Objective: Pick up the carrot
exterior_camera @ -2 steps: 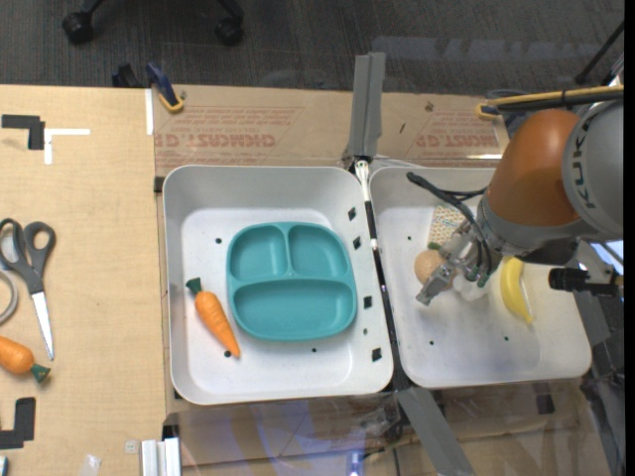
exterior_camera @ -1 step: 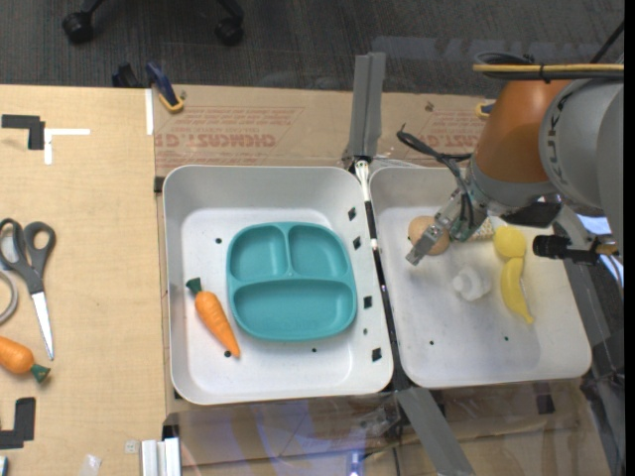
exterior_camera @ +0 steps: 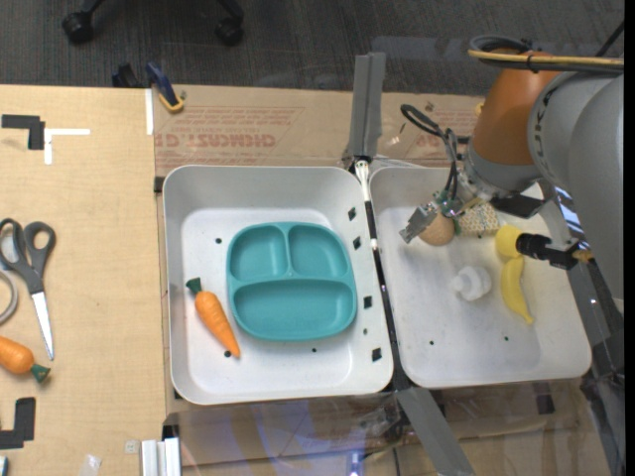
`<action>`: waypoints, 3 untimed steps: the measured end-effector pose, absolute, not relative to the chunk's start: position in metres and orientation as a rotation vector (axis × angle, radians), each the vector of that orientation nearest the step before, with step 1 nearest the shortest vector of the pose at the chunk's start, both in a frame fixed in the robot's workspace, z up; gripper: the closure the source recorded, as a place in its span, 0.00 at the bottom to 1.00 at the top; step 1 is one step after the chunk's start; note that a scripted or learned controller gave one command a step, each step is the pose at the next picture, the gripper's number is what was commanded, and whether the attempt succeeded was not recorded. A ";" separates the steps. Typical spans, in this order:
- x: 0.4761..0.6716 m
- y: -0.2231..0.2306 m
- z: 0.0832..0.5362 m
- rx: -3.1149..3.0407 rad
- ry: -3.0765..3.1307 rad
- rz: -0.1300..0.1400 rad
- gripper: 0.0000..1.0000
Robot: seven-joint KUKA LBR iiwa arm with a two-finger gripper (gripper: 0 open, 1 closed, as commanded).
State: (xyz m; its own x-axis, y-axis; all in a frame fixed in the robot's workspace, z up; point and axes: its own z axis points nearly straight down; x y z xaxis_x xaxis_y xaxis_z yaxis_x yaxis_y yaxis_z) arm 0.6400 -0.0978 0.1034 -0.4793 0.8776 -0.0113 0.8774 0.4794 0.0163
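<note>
You cannot tell if the jaws of the gripper are open, and you must first move across to the carrot beside the teal plate in the left bin.

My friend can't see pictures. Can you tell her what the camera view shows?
A carrot lies in the left white bin beside a teal divided plate. The grey robot arm reaches over the right bin, its pincer near a small tan object, with a banana close by.
</note>
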 end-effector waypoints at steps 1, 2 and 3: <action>0.605 -0.133 0.093 2.178 2.262 -0.002 0.00; 0.659 -0.104 0.094 2.327 2.106 0.000 0.00; 0.618 -0.139 0.092 2.585 1.787 -0.004 0.00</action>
